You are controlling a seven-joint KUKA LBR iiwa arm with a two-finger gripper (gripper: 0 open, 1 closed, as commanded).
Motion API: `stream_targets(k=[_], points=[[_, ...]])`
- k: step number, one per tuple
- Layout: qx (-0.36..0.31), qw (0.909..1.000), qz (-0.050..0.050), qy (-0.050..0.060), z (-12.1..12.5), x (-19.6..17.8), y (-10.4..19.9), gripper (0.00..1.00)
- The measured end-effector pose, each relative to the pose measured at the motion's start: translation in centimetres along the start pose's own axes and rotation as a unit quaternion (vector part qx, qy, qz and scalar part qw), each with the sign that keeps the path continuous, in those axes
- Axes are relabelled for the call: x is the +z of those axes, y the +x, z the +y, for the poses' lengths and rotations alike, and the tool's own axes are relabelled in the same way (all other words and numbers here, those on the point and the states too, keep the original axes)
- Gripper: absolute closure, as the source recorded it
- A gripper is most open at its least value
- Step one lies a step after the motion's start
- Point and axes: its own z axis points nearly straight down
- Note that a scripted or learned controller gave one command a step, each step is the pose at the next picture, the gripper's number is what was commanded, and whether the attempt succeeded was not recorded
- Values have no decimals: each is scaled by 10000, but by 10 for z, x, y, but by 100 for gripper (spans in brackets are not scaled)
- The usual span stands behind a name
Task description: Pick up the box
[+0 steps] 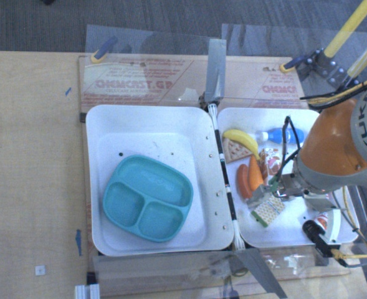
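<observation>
The claw is low over the right bin, at the upper edge of the box; whether it is apart or together cannot be told. The box, patterned and tilted, lies near the bin's front left. Just left of the box lie a carrot and a red sausage. Behind these sit a waffle slice, a banana and a bottle. The left bin holds a teal divided plate.

Teal divided plate in left bin; banana, carrot, toast slice in right bin.
</observation>
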Motion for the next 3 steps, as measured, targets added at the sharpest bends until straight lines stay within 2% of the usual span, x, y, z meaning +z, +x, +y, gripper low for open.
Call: stream_targets(k=[1,2,3], points=[[-214,9998,7,-40,-10,24,-8,0],[-205,9998,3,-47,-8,16,-9,100],[-354,9994,-9,-8,33,-71,74,100]])
